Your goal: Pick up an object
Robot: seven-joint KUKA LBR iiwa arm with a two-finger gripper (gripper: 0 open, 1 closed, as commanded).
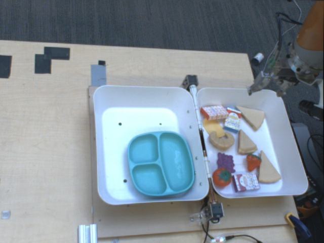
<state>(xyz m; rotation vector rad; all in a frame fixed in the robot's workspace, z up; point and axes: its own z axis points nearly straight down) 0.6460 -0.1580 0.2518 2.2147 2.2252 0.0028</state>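
The objects to be picked are gathered in the right bin (288, 130). Along its far side a pink-and-white carton (214, 111) and a small blue-and-white carton (232, 121) are seen side by side, with a wedge of bread (253, 117) just to their right. Below them a yellow piece (213, 128) is partly overlapped by a round biscuit-like piece (221, 140), and a second bread wedge (246, 143) is placed beside it. Nearer the camera, a purple grape cluster (226, 161), a tomato (221, 177), a strawberry (253, 162), a third bread wedge (268, 170) and a pink-and-white packet (246, 182) are found. The end effector (266, 81) is positioned over the far right corner of this bin, above the rim and apart from every object; nothing is held, and whether it is spread or pressed together cannot be told. In the left bin (109, 135) a teal divided plate (161, 163) with three compartments is set. Both bins are carried by the pale wooden surface (45, 151).
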